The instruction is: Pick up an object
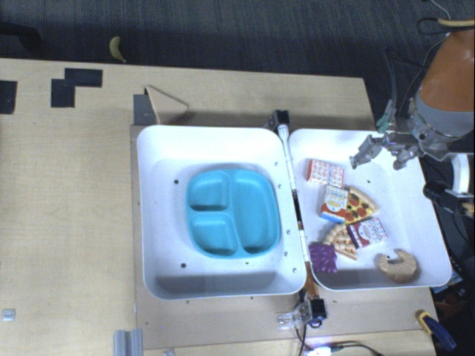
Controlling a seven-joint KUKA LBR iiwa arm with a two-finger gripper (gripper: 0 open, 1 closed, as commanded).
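Scanning from the left, we see a blue divided tray (232, 212) in the left bin (159, 169). Small toy foods (349, 206) lie loose in the right bin (423, 221). Above them our gripper (382, 153) hangs with fingers spread, grasping nothing.

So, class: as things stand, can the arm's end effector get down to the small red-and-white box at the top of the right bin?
Probably yes. The end effector hangs open over the right bin, just right of the red-and-white box. The box lies apart from the other items, with bare bin floor around it and nothing covering it.
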